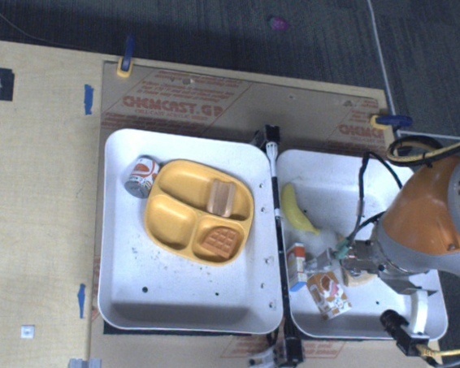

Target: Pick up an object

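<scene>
My arm comes in from the right and bends down over the right bin. The fat orange band sits above my wrist, and the grey part curves off to the right edge. My end effector points down and to the left, low in the middle of that bin. I cannot tell how it is set, since my own wrist hides it.

Just under and left of my end effector lies a small snack pack with orange and white on it. It looks very near my tip, but I cannot tell if I touch it. Beside it, by the bin's left wall, stands a little white bottle. A yellow banana lies up near the top left of the same bin, apart from my tip.

The left bin holds a yellow tray with three parts. A tan block lies in the top right part and a brown waffle in the lower right part. A small can lies touching the tray's top left edge.

Both bins sit side by side on a brown board on the worktop.
</scene>
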You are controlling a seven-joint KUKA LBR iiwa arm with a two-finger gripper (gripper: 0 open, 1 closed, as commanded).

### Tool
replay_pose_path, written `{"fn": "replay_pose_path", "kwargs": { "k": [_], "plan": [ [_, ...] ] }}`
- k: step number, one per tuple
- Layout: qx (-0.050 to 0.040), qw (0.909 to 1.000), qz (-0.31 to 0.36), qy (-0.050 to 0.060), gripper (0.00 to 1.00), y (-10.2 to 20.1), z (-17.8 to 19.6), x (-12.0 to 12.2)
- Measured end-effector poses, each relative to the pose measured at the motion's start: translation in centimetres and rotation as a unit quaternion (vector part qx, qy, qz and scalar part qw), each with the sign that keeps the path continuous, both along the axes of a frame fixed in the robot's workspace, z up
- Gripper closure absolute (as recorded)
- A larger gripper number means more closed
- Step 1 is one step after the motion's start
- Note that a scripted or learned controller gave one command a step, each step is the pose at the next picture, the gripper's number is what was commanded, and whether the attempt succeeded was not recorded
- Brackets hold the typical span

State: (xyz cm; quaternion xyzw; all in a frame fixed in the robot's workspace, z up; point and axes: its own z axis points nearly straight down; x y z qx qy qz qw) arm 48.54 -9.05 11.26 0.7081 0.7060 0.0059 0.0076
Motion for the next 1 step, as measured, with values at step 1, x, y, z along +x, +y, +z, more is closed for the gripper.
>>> {"fn": "replay_pose_path", "kwargs": {
  "k": [1],
  "plan": [
    [0.0, 1.0, 0.0, 0.0, 0.0, 0.01, -0.01, 0.01]
  ]
}}
